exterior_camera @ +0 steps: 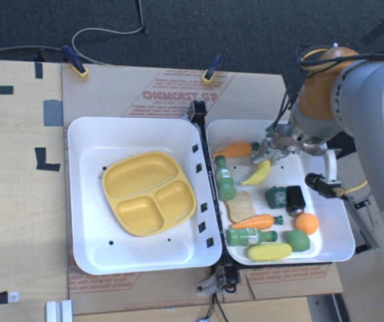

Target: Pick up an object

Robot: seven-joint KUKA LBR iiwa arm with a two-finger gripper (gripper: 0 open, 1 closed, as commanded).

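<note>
From above, the gripper [270,151] is seen low in the right bin [340,247], just over the upper end of the banana [258,173]; whether it is closed cannot be told. Relative to the banana, a carrot [233,151] lies up-left, a green bottle [225,183] left, and bread [240,207] below. "CHEMCAST" is printed on the cardboard [172,96]. A yellow tray [149,192] sits in the left bin [84,200].
</note>
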